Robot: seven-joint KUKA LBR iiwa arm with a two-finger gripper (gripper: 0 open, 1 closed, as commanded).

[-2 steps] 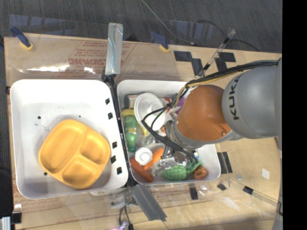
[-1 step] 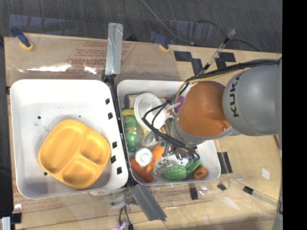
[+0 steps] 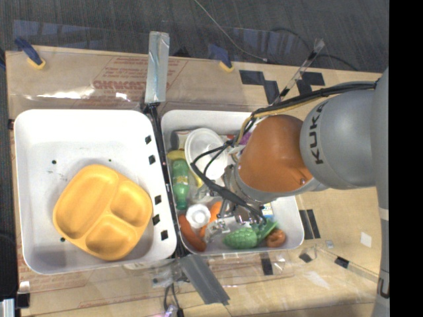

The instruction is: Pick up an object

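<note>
Setting: robotics lab, a bench-top grasping test cell.
Arm: grey industrial arm (image 3: 344,137) with an orange band (image 3: 274,154) and loose black cables (image 3: 211,167) reached in over the right bin.
Counter: surface (image 3: 79,78) was covered in brown cardboard under clear plastic, held with blue and yellow tape tabs (image 3: 30,53).
Bins: two shallow white bins, left (image 3: 39,131) and right (image 3: 291,216), sat side by side, joined by black clips (image 3: 153,158).
Contents: yellow divided tray (image 3: 102,210) lay in the left bin; mixed toy foods (image 3: 244,236) lay in the right.
Floor: dark carpet (image 3: 79,5), a cable (image 3: 218,25) trailing across.

Yellow tray (image 3: 102,210) — smooth, matt plastic
</note>
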